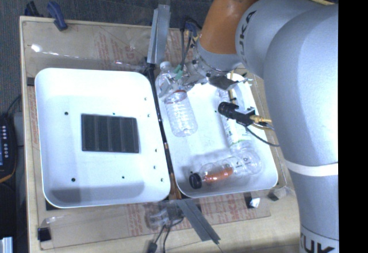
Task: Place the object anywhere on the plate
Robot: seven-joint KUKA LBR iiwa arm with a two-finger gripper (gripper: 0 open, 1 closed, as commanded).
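Hovering at the far end of the right bin (265, 180), gripper (187, 73) just beside the neck of a clear plastic bottle (180, 112) lying flat; open or closed, cannot tell. Probably light, thin-walled, slick, prone to rolling; best pinched across the mid-body. Dark ribbed plate (109, 133) well apart in the left bin (52, 102).

**Arm in from right, wrist low at far edge of right bin**

Big grey arm (299, 102) fills the right side, bent over twd the right bin's far-left corner. Orange band sits on top, just above the wrist. Gripper (195, 73) tucked beneath wrist w/ cables around it; too cluttered there to make out more.
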